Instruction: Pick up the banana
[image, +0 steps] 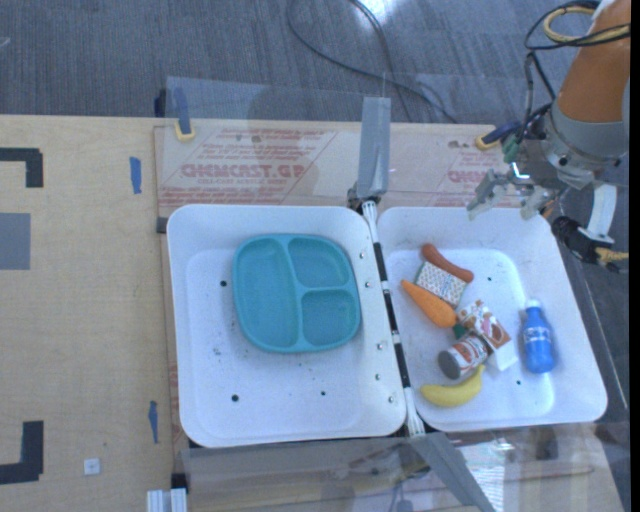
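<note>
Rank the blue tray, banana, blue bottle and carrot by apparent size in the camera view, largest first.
1. Tray, by far.
2. Banana, carrot and bottle look about alike; I won't rank them.

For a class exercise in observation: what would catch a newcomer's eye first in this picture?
First, the teal divided plate, alone in the left bin. Next, the cluster in the right bin: a yellow banana at its near edge beside a can, an orange carrot and a blue bottle. The arm's tool hangs over that bin's far edge, away from the banana.
</note>
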